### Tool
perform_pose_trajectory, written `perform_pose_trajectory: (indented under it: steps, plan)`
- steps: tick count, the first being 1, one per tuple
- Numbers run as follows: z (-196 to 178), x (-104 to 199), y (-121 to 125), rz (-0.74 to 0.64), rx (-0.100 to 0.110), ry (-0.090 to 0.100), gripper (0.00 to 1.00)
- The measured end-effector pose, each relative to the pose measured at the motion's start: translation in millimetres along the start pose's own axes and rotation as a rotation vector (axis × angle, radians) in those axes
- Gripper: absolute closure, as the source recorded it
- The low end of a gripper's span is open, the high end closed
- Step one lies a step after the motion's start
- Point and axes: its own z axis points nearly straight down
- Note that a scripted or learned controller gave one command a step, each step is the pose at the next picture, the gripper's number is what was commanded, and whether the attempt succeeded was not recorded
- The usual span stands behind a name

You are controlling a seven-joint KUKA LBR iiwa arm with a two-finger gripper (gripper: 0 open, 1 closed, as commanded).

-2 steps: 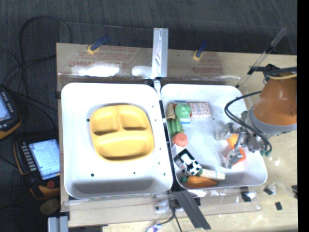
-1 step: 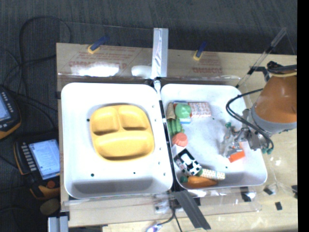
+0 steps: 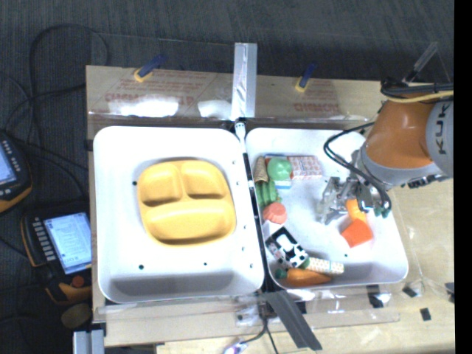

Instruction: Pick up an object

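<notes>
the arm (image 3: pixel 402 135) reaches into the right bin (image 3: pixel 394 260) from the right side of the camera view, its orange band sitting over the bin's upper right corner and the gripper (image 3: pixel 335 201) hanging down over the bin's open white floor, a little right of centre. whether the tool is released or clenched cannot be told: the metal parts at its tip blur together at this slant, and no object is seen caught in them. the closest candidate for the pick is the orange block (image 3: pixel 357 231), which lies on the bin floor just beside the gripper, toward the lower right of it and nearer the front wall. the block appears roughly square in outline and slightly turned, so no long axis governs the approach; the controlling relation is simply the short offset down and to the right from the tool tip. the remaining objects lie along the bin's left wall, well apart from the tool: a green piece (image 3: pixel 279 170) beside a patterned box (image 3: pixel 304 166) at the top, a pink round item (image 3: pixel 275 212) below them, then a black-and-white toy (image 3: pixel 289 251) and a carrot-like piece (image 3: pixel 306 276) at the front. the left bin (image 3: pixel 110 271) holds a yellow divided tray (image 3: pixel 187 200), far from the tool. judged from this layout, no pick is yet made, and the block is the nearest target; a small translation, then a descent, would likely be required.
</notes>
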Motion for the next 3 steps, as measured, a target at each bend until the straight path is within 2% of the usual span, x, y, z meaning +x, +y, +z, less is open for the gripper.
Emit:
perform_pose_trajectory:
  steps: [1, 2, 3]
  plan:
    - [1.5, 0.6, -0.1, 0.000, 0.000, 0.001, 0.00]
    - [1.0, 79.9, -48.0, 0.125, 0.002, -0.005, 0.00]
    - [1.3, 59.8, 15.5, 0.072, 0.001, -0.007, 0.00]
